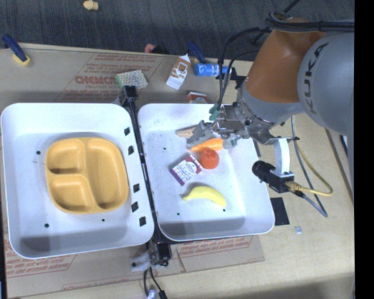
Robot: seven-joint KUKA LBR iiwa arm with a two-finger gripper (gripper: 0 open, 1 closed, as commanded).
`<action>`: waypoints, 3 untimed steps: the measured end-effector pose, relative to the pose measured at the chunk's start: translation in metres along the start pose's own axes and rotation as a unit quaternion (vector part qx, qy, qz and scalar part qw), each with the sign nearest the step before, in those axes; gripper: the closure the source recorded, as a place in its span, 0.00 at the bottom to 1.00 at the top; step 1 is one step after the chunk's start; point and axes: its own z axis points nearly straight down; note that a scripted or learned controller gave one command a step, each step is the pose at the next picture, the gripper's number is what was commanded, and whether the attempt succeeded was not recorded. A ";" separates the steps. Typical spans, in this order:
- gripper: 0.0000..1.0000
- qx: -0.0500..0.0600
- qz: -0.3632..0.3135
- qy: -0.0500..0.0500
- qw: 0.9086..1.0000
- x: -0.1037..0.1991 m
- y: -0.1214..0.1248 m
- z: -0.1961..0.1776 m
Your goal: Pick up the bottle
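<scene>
Orange and lying on its side, the bottle sits in the right bin, near that bin's middle, with the gripper directly over its upper edge — whether the fingers are apart or closed on it I cannot tell, since the wrist hides them. Just below the bottle rests a round orange-red fruit, and beside that a small maroon packet. A yellow banana lies nearer the bin's front wall. The left bin holds a yellow divided tray. Behind the bins, on the table, stand a small carton and a blue object.
</scene>
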 end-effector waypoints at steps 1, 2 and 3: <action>1.00 0.001 -0.002 0.000 1.000 0.000 0.000 -0.010; 1.00 0.000 -0.005 0.000 1.000 -0.058 -0.062 0.060; 1.00 0.000 -0.180 0.001 0.984 -0.039 -0.071 0.069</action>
